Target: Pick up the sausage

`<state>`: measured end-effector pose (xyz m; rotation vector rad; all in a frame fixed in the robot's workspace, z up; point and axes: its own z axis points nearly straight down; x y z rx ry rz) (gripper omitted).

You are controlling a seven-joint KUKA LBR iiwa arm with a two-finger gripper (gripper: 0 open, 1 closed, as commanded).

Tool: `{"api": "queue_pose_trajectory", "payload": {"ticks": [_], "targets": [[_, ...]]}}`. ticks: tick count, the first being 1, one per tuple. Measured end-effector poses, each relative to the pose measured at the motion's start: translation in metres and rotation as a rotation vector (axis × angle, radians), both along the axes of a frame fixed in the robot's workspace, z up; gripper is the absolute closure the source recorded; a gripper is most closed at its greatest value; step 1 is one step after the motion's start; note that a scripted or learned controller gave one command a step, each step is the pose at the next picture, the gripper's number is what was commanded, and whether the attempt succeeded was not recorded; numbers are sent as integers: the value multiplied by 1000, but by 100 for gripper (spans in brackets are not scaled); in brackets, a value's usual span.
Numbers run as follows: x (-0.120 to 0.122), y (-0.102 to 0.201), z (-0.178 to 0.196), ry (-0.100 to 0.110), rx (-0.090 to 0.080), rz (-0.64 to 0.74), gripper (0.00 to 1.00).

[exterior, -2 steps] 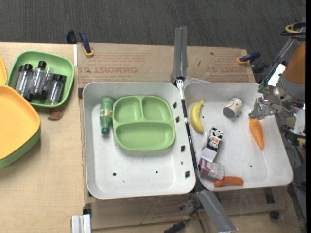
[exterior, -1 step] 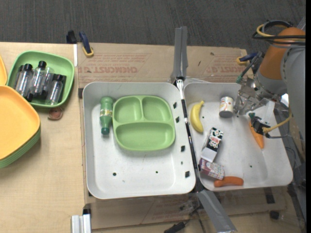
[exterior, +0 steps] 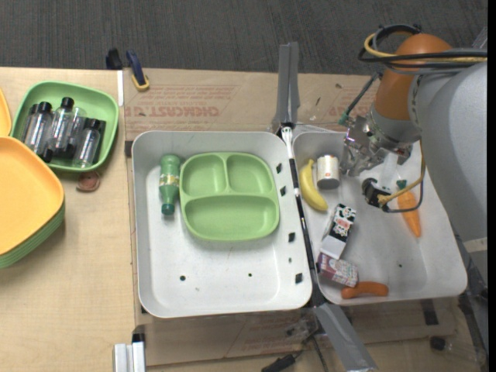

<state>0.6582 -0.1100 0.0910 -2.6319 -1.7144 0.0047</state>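
The sausage (exterior: 364, 290), short and orange-red, lies at the front edge of the right bin (exterior: 434, 273), just right of a small purple carton (exterior: 338, 271). My gripper (exterior: 358, 160) hangs low over the back of the same bin, beside a silver can (exterior: 327, 170) and well behind the sausage. Nothing shows in its grasp. The grey arm with its orange band (exterior: 403, 76) comes in from the upper right and covers the bin's far right corner.
In the right bin also lie a banana (exterior: 312, 186), a black-and-white carton (exterior: 339, 228) and a carrot (exterior: 411, 214). The left bin (exterior: 217, 289) holds a green divided plate (exterior: 229, 195) and a green bottle (exterior: 168, 183). A green tray of bottles (exterior: 65, 126) and yellow plates (exterior: 23, 200) sit left.
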Motion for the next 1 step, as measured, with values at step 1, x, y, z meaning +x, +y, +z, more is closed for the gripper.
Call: {"api": "queue_pose_trajectory", "payload": {"ticks": [1], "targets": [[-13,-65,1,-1,1,346,100]]}}
